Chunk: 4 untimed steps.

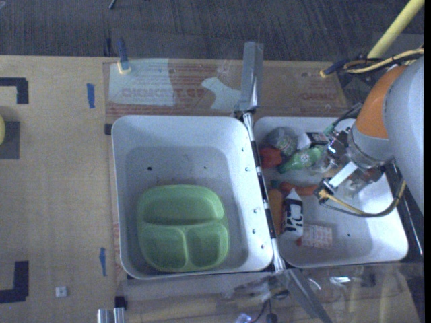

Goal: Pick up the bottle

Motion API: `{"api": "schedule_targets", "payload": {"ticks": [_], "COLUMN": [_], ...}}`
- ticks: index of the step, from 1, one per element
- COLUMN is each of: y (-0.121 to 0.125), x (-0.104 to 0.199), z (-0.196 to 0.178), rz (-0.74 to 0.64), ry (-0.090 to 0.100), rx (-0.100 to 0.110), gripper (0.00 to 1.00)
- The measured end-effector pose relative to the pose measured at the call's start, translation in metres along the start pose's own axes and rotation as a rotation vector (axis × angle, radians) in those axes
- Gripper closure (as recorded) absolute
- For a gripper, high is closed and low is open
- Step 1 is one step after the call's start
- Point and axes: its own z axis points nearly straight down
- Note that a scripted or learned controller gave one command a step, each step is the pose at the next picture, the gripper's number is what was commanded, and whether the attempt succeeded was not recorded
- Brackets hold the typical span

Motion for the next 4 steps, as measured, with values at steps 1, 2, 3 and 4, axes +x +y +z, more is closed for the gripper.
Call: {"api": "schedule_targets", "payload": {"ticks": [1,2,3,4], "y": [0.004,-0.016,-0.032,-0.051], "x": [0.027,0.055,-0.033,0.019], "z": [0.008,0.007,0.001,-0.028], "rz": [0.019,0.283,0.411,0.52], "ry": [-0.042,-0.046,0.01,0.01], "rx": [0.038,0.026,-0.012,-0.011], "gripper": [0.0,0.0,0.0,0.0]}}
